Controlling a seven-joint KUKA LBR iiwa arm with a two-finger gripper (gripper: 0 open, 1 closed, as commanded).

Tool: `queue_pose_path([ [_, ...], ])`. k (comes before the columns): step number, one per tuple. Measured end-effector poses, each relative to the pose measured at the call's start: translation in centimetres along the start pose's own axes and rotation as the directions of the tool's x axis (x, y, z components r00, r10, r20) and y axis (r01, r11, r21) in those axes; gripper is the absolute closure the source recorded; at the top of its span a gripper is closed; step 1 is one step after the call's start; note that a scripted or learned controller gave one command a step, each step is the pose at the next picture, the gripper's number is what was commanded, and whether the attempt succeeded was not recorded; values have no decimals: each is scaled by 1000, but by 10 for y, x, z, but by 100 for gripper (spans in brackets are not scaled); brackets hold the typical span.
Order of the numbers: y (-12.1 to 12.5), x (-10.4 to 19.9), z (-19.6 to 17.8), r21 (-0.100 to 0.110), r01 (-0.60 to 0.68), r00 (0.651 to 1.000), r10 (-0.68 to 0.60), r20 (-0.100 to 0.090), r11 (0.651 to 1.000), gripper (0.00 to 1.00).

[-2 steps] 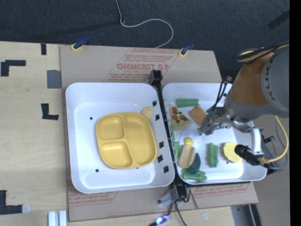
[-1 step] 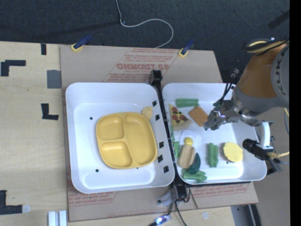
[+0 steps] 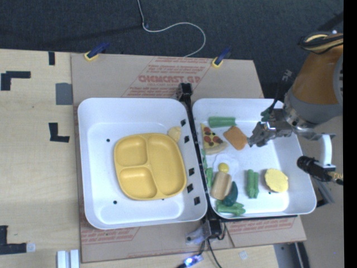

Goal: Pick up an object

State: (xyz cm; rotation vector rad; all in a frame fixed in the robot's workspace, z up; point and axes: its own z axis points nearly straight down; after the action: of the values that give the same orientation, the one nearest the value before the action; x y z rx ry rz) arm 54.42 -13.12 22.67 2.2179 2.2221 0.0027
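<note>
One orange-brown toy bread slice (image 3: 236,138), flat, right bin (image 3: 295,166); tool (image 3: 260,134) beside it, grip state unclear.

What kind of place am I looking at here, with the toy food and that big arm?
Probably a robot test bench in a lab. A grey and orange robot arm reaches over two white bins clamped to cardboard, one holding a yellow divided plate, the other toy food such as a pizza slice.
</note>
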Motion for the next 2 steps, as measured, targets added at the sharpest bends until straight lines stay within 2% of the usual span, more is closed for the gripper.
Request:
queue_pose_path([
  [1, 28, 43, 2, 3, 5, 1000, -5, -2, 1000, 100],
  [2, 70, 77, -7, 1, 4, 1000, -4, -1, 1000, 100],
])
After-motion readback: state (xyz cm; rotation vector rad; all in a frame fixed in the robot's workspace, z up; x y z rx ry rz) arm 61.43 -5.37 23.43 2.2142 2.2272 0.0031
